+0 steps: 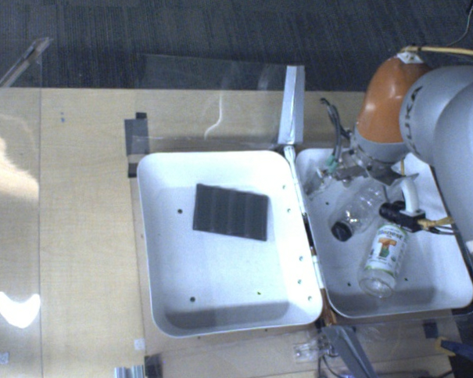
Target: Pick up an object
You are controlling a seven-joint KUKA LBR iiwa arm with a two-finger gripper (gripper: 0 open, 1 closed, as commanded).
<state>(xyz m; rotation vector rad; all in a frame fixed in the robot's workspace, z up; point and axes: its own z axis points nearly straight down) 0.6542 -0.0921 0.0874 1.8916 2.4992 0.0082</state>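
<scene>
Where the pale tabletop [75,254] spreads away to the left of the hand [337,170], two white bins stand side by side on it. The grey arm [445,120], orange-banded above the wrist, comes in from the right and ends in the hand. The left bin [227,322] lies just left of the hand. The right bin [429,293] lies under it, with the hand over that bin's far left corner. A dark ribbed slab [230,212] lies flat in the left bin, well to the left of the hand and a little nearer the camera. A labelled bottle [383,256] lies on its side in the right bin, nearer than the hand and to its right. A clear bottle [362,208] with a black cap [341,231] lies close on the hand's near side, just beside the labelled bottle. Whether the hand is wide or narrow cannot be told from this angle.
</scene>
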